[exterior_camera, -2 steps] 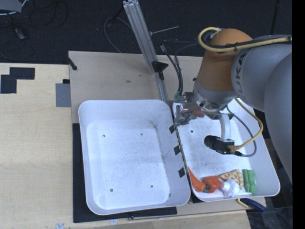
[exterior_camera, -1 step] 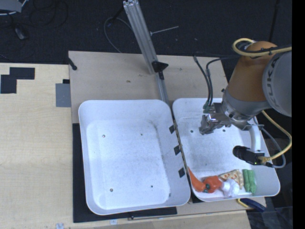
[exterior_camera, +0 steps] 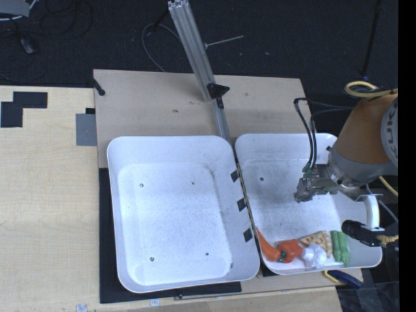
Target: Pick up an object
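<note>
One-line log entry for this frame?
gripper: over right bin, nothing seen held | objects: clustered at right bin's near edge, carrot among them

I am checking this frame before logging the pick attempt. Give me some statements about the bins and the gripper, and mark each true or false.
1. The objects lie in the right bin. True.
2. The gripper is over the left bin. False: it is over the right bin.
3. The orange object lies by the right bin's near wall. True.
4. The green object lies against the divider between the bins. False: it lies at the pile's right end.
</note>
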You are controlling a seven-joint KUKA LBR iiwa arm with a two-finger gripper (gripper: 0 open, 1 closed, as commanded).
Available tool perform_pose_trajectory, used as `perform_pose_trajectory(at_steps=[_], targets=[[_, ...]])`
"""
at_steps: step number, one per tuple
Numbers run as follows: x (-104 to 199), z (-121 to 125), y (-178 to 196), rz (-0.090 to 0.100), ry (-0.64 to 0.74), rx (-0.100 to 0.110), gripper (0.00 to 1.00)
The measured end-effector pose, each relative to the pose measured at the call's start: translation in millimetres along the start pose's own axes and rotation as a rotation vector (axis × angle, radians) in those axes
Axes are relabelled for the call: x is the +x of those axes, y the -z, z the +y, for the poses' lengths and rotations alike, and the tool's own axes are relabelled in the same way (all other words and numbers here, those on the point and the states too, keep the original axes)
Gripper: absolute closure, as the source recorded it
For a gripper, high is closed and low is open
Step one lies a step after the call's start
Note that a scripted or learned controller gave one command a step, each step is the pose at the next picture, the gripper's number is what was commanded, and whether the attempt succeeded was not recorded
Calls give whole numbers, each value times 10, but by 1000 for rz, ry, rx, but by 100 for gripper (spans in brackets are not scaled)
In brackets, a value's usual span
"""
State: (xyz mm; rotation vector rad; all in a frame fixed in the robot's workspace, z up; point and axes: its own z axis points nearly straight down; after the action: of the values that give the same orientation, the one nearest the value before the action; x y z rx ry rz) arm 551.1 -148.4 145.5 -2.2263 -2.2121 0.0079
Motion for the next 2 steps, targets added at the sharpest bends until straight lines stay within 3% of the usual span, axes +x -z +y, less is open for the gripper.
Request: perform_pose_trajectory(at_steps=[1, 2], targets=[[2, 115, 673, 0, 25, -11, 100], [349, 536, -584, 2, 8, -3, 100]])
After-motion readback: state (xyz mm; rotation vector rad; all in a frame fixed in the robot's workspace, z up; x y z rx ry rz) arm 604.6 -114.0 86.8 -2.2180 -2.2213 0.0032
